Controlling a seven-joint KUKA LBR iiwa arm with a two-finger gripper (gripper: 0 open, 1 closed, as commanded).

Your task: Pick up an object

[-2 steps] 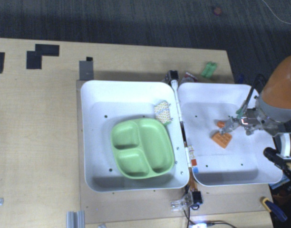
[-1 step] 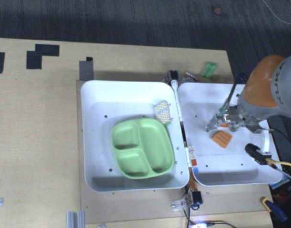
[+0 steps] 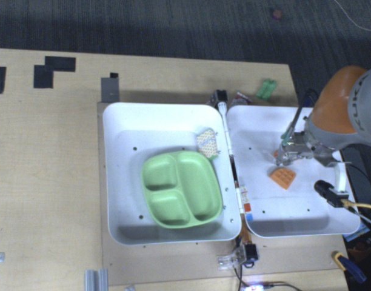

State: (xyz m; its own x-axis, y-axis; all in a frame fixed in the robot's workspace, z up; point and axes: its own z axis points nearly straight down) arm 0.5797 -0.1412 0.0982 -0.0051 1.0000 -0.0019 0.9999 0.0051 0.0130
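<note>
Starting from the left bin (image 3: 113, 180), a green divided plate (image 3: 181, 188) took up most of the floor, with a small patterned piece (image 3: 207, 141) tucked by the bin's right wall, probably just spare stuff to grab. Over in the right bin (image 3: 258, 217), an orange waffle-looking piece (image 3: 283, 177) lay near the middle, which looked like the target. The gripper (image 3: 287, 156) hung just above and beside it, reaching in from the right edge. Couldn't tell whether it was open or closed, and nothing showed between its tips.
</note>
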